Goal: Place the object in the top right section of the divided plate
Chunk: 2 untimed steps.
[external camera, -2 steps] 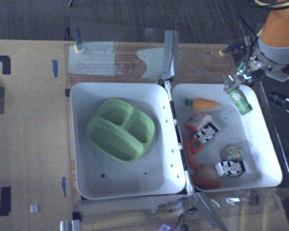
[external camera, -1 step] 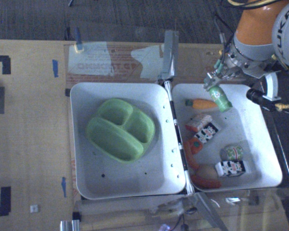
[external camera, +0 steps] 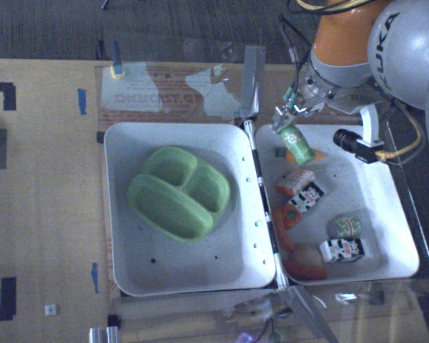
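Found the gripper [external camera: 290, 117] hanging over the 11 o'clock corner of the right bin [external camera: 387, 207], under the grey arm [external camera: 409, 41] with its orange band. Could not tell whether open or closed: blurred, small and partly lost against the wrist hardware.

Spotted a green bottle with a white label [external camera: 297, 142] tilted right beneath the gripper, top end touching or nearly touching its tip. Could not settle whether gripped or merely lying on the bin floor. Noticed an orange piece [external camera: 302, 158] peeking out at 6 o'clock of the bottle, mostly hidden by it.

Lay in the left bin [external camera: 114, 191], well apart from the bottle: the green divided plate [external camera: 179, 191], turned askew, with nothing in its sections.

Counted more clutter at 6 o'clock of the bottle: a brown-and-white block [external camera: 294, 182], a cow-patterned carton [external camera: 306, 196], a red item [external camera: 289, 219] of unclear shape. Toward 4 o'clock, a green-and-white can [external camera: 344, 226] and a second cow-patterned box [external camera: 342, 249]. At the near rim, a tan lump [external camera: 309, 254] on a red thing [external camera: 304, 269], too blurred to name.

Rested both bins on the wooden desk [external camera: 43, 213].
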Tool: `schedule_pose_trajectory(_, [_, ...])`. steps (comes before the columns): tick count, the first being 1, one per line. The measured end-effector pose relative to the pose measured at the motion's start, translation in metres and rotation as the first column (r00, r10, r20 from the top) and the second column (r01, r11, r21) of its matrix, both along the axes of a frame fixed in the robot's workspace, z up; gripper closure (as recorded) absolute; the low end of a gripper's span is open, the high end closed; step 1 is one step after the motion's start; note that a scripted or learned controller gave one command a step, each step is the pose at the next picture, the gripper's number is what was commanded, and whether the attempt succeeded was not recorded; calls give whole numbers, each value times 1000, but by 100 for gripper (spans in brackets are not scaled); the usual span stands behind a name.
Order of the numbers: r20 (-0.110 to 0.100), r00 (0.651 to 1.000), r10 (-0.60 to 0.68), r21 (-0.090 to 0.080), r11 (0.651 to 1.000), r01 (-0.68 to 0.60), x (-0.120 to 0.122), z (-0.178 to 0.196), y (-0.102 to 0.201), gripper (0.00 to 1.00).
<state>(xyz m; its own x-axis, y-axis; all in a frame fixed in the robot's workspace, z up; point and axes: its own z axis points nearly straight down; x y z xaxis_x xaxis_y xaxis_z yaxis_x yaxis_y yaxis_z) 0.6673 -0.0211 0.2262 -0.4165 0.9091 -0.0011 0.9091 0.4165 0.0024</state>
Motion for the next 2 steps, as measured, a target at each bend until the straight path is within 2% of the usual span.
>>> schedule_pose_trajectory(1, [-2,981,194,1,981,-194,-23,-41,63,100])
schedule_pose_trajectory(2, [5,979,206,1,979,-206,-29,-125,127,100])
